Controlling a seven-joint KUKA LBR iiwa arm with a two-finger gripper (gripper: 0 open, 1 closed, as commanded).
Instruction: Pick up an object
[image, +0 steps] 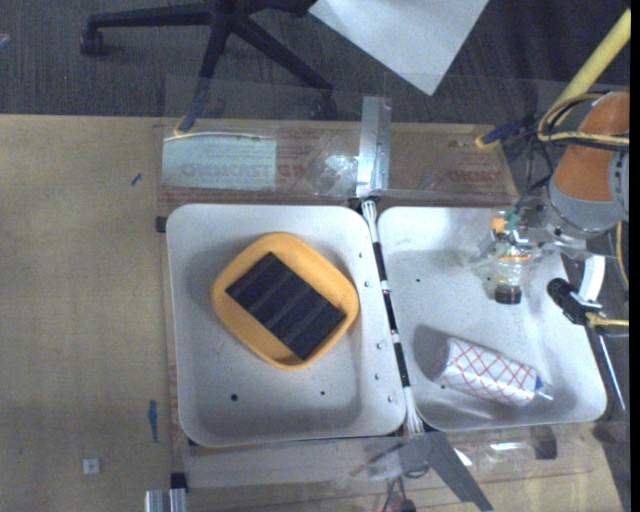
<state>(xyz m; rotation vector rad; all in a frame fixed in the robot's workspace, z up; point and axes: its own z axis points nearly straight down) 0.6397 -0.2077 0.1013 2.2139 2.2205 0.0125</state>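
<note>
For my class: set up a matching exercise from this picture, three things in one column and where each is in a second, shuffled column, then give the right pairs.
Things
1. yellow pad with dark panel
2. white tube with red crisscross pattern
3. gripper

Places
A. upper part of the right bin
B. lower part of the right bin
C. middle of the left bin

Pairs: 1-C, 2-B, 3-A
</note>
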